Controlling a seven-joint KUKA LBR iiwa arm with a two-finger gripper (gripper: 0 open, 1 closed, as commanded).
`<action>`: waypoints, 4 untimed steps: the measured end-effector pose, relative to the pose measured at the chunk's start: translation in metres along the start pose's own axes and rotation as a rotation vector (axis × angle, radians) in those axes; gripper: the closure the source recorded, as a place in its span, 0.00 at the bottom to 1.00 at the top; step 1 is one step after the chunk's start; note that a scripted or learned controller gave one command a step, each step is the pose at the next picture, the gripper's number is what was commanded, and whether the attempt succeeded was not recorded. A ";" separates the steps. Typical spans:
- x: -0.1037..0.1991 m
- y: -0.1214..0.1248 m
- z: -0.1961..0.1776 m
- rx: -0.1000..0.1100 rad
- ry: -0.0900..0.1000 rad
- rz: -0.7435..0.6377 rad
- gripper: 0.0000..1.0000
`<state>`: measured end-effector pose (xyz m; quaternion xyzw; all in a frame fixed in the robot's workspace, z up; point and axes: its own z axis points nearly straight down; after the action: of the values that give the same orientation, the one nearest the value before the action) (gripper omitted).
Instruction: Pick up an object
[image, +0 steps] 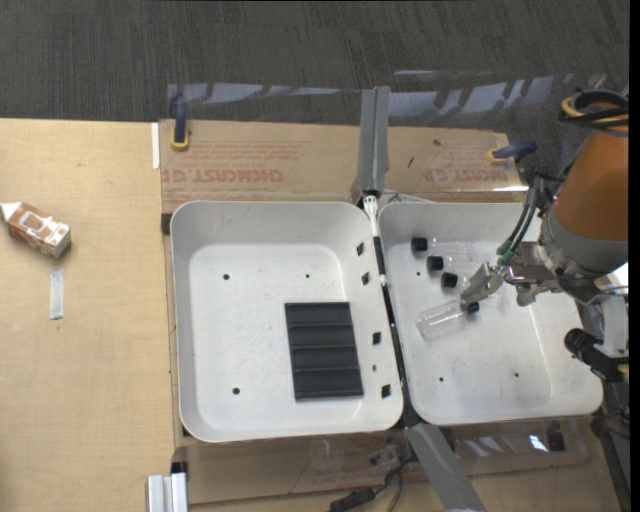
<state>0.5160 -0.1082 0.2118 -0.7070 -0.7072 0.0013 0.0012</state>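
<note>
Clear plastic tube (441, 319) lies seemingly just below pincer (480, 287).

Two bins sit side by side on the desk (90, 400). In the left bin (200, 240) a ribbed slab (323, 350) lies flat, right of centre and toward the front. The right bin (560, 395) carries a scatter near its back-left: three small caps (435, 263) close together, and in front of them a clear tube (440, 320) lying on its side. The arm (595, 195) reaches in over that bin's right side, its pincer (482, 285) just above the tube's right end. Far left on the desk, well apart from the bins, a small carton (38, 230) rests, a short strip (56, 296) in front of it. Cardboard (260, 165) lies behind both bins.
</note>
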 end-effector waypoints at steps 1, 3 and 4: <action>0.001 0.083 0.062 -0.001 0.000 -0.108 0.00; -0.075 0.081 0.119 -0.005 -0.002 -0.153 0.00; -0.101 -0.012 0.121 -0.002 0.001 -0.229 0.00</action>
<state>0.5041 -0.2090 0.0914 -0.6218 -0.7832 0.0000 0.0007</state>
